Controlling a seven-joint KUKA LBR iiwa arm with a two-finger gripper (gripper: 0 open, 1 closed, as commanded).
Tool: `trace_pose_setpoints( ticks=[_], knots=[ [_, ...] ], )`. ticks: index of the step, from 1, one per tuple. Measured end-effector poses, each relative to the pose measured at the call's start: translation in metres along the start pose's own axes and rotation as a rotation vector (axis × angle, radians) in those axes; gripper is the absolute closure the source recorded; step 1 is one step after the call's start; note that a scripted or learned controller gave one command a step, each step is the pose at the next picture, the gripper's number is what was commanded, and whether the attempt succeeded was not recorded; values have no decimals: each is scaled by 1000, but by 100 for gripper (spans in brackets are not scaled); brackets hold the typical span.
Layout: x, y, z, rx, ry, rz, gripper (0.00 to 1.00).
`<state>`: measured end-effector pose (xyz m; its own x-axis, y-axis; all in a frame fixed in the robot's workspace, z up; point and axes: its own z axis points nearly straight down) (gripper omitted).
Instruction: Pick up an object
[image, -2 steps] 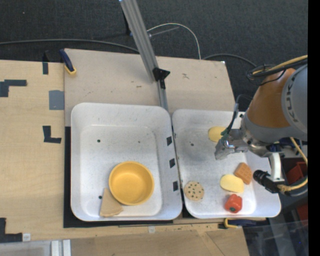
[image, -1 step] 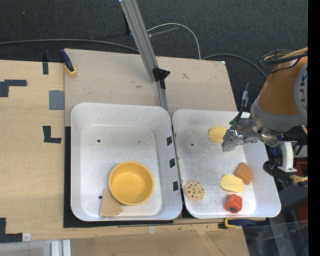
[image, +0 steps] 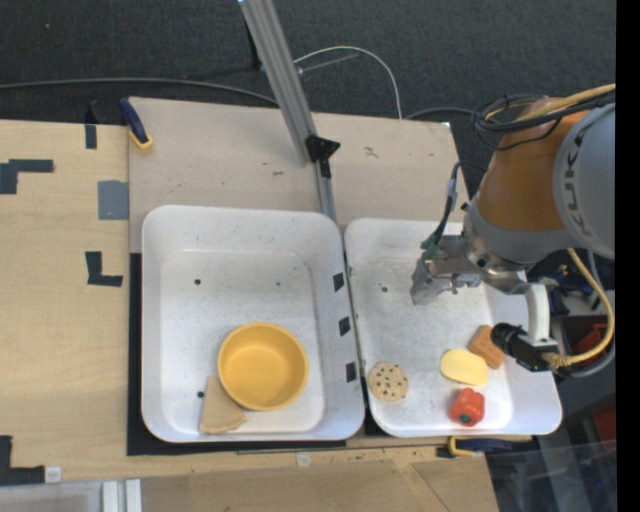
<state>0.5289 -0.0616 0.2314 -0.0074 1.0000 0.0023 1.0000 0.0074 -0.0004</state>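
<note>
The right bin (image: 400, 250) holds a round cookie (image: 387, 382) near its front left, a yellow lemon-shaped piece (image: 464, 367), an orange block (image: 486, 347) partly behind a black part of the arm, and a red pepper-like piece (image: 467, 406) at the front. My gripper (image: 437, 282) hangs over the middle of the right bin, above and to the left of the yellow piece. Nothing shows between its fingers, and their spread is not readable from above.
The left bin (image: 170, 250) carries a yellow bowl (image: 262, 365) resting on a tan flat piece (image: 219, 414). A grey pole (image: 290, 90) slants down to the divider between the bins. Cables (image: 585, 330) hang by the arm on the right.
</note>
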Motion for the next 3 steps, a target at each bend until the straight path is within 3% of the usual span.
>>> trace_pose_setpoints(
  ticks=[3],
  knots=[
    [160, -9, 13, 4, -2, 1, 100]
  ],
)
